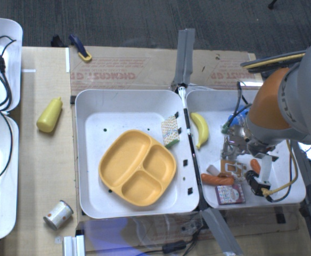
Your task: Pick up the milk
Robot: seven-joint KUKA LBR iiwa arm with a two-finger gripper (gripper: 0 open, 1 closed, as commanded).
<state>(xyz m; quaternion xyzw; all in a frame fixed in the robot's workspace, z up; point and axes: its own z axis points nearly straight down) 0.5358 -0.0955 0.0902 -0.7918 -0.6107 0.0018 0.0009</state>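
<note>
A small boxy carton [230,194] with a pink and white face lies flat at the front of the right bin [296,193]; it looks like the milk. My gripper [232,156] hangs low over the middle of that bin, behind the carton and apart from it. A white and orange piece [233,168] sits right under the gripper, and I cannot tell what it is. The grey arm with its orange band [270,108] comes in from the right and hides the bin's back right part.
In the right bin lie a banana [200,128], an orange sausage [218,180] just behind the carton, and a small red piece [255,166]. The left bin [91,143] holds a yellow divided plate [138,167] and a small patterned packet [170,130]. A yellow bottle [49,115] and a can [58,214] lie left of the bins.
</note>
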